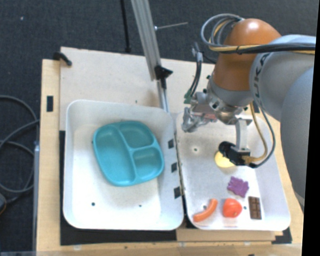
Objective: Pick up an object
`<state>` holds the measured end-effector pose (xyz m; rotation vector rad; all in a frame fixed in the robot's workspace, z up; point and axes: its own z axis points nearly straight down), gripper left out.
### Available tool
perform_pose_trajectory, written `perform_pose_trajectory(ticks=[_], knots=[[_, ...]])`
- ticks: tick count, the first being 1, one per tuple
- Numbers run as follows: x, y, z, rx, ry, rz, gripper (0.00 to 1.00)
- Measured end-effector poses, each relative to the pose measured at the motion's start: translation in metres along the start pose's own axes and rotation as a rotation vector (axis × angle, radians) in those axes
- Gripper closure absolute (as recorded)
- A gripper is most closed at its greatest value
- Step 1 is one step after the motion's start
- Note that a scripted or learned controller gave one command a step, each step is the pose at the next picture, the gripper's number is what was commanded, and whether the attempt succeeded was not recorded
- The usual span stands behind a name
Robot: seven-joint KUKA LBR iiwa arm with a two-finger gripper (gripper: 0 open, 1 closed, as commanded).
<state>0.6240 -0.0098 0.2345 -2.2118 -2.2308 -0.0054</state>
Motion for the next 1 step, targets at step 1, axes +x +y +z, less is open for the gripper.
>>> perform_pose_trajectory(ticks=[1], knots=[[0.0540, -0.0022, 0.0055, 0.004, 0.000, 0.001, 1.00]])
